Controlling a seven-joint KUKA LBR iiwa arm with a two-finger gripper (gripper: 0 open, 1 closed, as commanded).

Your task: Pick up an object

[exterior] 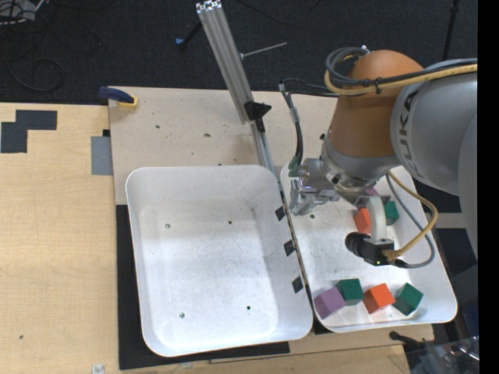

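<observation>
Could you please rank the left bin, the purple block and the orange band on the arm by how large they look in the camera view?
1. Left bin, clearly largest.
2. Orange band; it sits higher, nearer the camera, which may enlarge it.
3. Purple block, smallest, in the right bin.

Orange block [362, 220] partly behind arm [390, 123]
</observation>
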